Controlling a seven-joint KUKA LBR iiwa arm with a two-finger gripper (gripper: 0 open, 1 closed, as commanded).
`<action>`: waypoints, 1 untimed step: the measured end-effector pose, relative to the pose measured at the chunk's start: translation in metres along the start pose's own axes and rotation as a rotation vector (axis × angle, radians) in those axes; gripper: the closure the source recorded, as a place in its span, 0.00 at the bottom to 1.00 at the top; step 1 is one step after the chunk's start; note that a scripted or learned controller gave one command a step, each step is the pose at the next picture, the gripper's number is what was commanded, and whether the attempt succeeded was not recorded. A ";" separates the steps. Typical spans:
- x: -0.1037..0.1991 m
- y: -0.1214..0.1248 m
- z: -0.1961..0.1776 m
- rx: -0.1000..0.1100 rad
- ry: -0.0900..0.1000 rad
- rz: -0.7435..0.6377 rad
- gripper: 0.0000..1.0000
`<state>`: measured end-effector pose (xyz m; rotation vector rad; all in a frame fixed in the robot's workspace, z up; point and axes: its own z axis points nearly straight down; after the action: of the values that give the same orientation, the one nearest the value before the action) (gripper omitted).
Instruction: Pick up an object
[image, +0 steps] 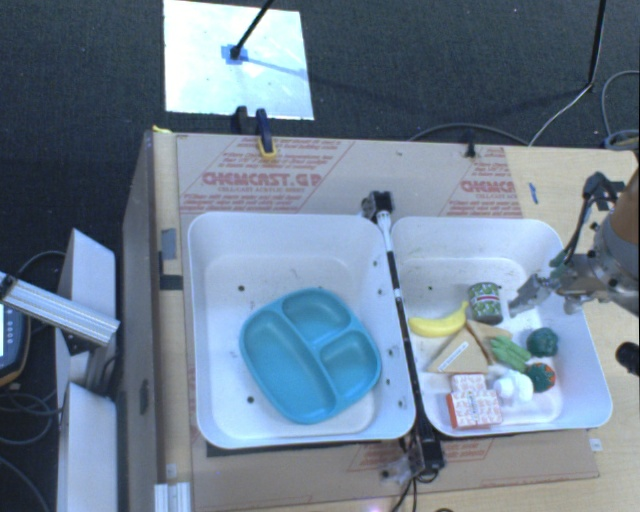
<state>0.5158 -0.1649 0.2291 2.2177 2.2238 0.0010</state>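
Reaching in from the right, the gripper (548, 287) hovered over the right-hand bin (440, 245), above its upper right part. How wide the hand stood could not be told from this slant, and nothing was seen held in it.

The objects to pick lay clustered in the lower half of that bin. A small green can (485, 299) stood nearest the gripper, just left of it. A banana (438, 324) curved below and left of the can. Beside the banana sat a tan wedge (455, 354) and a second tan piece (483, 334) touching it. A green vegetable (510, 352) lay against that second piece, and a dark green round item (543, 341) rested near the bin's right wall. Lower down were a red and white box (474, 400), a white lump (513, 385) and a red-orange round piece (541, 377), all close together.

The left-hand bin (215, 300) held a blue divided plate (311, 353), well apart from the gripper. Both bins sat side by side on a cardboard-covered bench (300, 175).
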 end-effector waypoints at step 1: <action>0.000 0.087 0.034 0.000 0.000 -0.002 0.00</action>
<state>0.6026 -0.1648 0.1951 2.2159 2.2256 0.0016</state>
